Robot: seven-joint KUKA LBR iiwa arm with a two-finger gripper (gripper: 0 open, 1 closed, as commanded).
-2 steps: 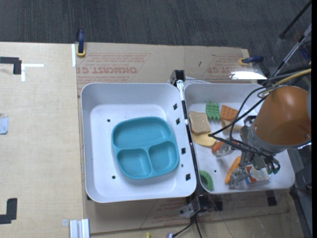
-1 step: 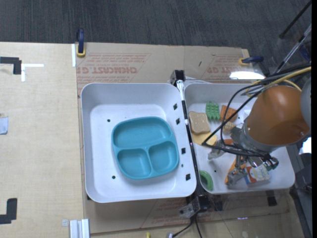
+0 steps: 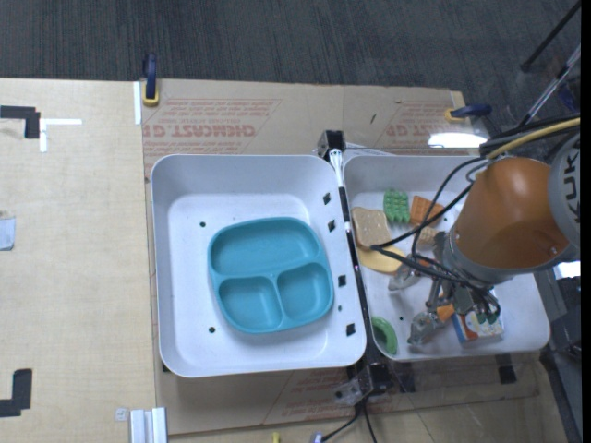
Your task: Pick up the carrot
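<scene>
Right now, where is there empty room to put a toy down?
The left bin has bare white floor all round the blue tray. The tray's three hollows are bare too. The right bin is crowded: toast, green toy, and the claw over them.

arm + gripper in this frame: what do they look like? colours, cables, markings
The arm is grey, with part of a dark printed letter on its casing and a wide, rounded orange band above the wrist. Black cables and one yellow cable loop over it from the right. The gripper below is a small grey metal assembly with thin wires around it.
</scene>
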